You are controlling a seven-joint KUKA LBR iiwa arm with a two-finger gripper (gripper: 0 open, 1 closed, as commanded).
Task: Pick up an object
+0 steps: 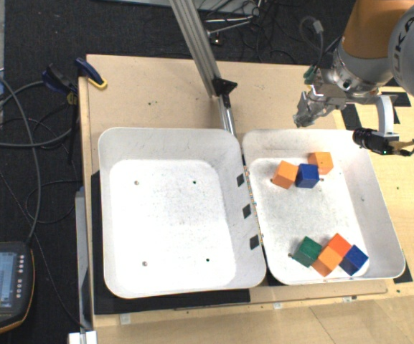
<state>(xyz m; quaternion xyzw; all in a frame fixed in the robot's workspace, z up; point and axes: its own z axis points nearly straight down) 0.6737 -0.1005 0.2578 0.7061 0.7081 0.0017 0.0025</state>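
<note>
Gripper (308, 113) poised above the far rim of the right bin (379, 192), its grey fingers pointing down; nothing lies between them, but whether they stand wide or narrow cannot be told at this angle. The wrist and the orange band of the arm (379, 20) rise toward the upper right.

Nearest the gripper, in the far part of the right bin, sit three blocks: an orange block (321, 162), a blue block (307, 175) touching it, and a second orange block (285, 174) just beside the blue one on the left. Well apart, at the near edge of the same bin, a tighter cluster: green block (309, 251), orange block (333, 254) and blue block (354, 259), pressed together in a row. The left bin (113, 149) lies alongside.

Step in hand, by judgement: approach, with no object yet chosen or touched. The next move calls for bringing the gripper over one block, aligning the fingers with a pair of free faces, and descending; the outer orange blocks of the far group offer more exposed sides than the blue one hemmed between them.
</note>
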